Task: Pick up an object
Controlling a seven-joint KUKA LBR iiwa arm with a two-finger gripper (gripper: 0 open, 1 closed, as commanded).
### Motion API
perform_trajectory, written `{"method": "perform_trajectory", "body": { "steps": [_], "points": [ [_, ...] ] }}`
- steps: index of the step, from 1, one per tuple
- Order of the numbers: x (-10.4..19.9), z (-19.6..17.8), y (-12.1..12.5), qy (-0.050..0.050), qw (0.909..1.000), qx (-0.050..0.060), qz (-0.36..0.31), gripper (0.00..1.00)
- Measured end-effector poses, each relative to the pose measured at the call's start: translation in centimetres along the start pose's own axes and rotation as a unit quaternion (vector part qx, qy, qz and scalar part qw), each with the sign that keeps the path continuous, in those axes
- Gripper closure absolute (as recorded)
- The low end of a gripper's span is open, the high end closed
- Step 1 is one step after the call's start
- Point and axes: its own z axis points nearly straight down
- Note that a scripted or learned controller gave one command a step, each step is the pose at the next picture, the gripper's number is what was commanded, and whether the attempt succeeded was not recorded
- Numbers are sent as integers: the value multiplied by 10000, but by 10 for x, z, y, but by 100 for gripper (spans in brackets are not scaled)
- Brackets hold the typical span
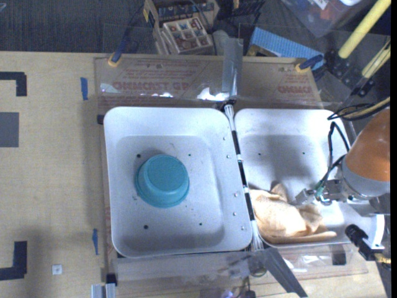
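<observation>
Two white bins sit side by side on the bench, their inner rims touching along a central seam; the left bin (124, 135) has open floor on every side of its one item, a teal bowl (162, 180) lying upside down left of centre, well clear of all four walls; the right bin (279, 135) is bare across its far half, while its near half is crowded; a tan cloth (282, 215) lies crumpled there, pressed against the seam-side wall and the near rim, a fold rising toward the middle; the arm (371, 160) comes in over the right rim, orange band above the wrist, leaving little room on that side; the gripper (310, 196) is low at the cloth's right end, touching or just above it; I cannot tell how its grasp stands, nor whether any cloth is caught in it.
</observation>
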Motion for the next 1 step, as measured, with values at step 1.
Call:
{"method": "perform_trajectory", "body": {
  "steps": [1],
  "points": [
    [-2, -8, -1, 1, 10000, -2, 32, 100]
  ]
}}
